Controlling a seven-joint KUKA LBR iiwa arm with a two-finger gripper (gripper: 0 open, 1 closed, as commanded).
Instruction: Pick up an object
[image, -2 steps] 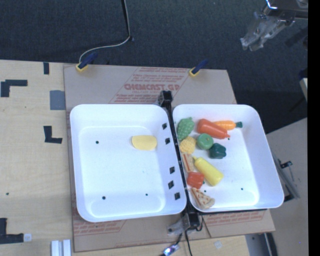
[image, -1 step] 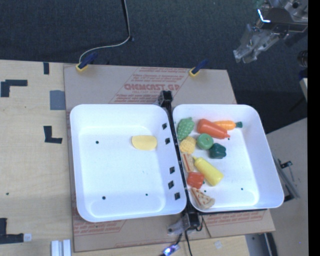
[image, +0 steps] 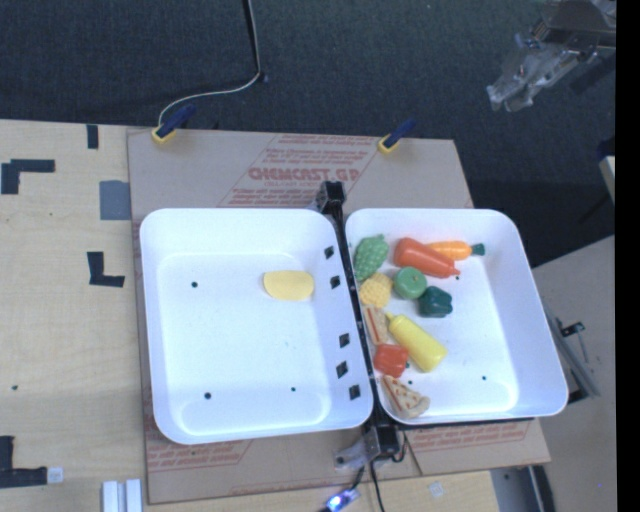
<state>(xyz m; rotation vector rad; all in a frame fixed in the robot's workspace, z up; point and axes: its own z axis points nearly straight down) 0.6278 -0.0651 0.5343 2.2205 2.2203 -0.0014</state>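
The right bin (image: 505, 300) holds several toy foods along its left side: a carrot (image: 432, 255), a green leafy piece (image: 369, 255), a yellow corn piece (image: 375, 292), a green round piece (image: 409, 282), a dark green pepper (image: 434, 301), a yellow bottle (image: 418, 342), a red piece (image: 390, 359) and a pizza slice (image: 404, 397). A yellow slice (image: 288, 286) lies alone in the left bin (image: 200, 330). My gripper (image: 522, 78) hangs high at the top right, well away from both bins and off the bench, with nothing seen in it.
Both bins rest on a cardboard sheet (image: 290, 170) held by blue and yellow clamps (image: 172, 122). A white cable (image: 240, 70) runs over the dark floor at the top. Wooden bench surface (image: 60, 300) lies to the left.
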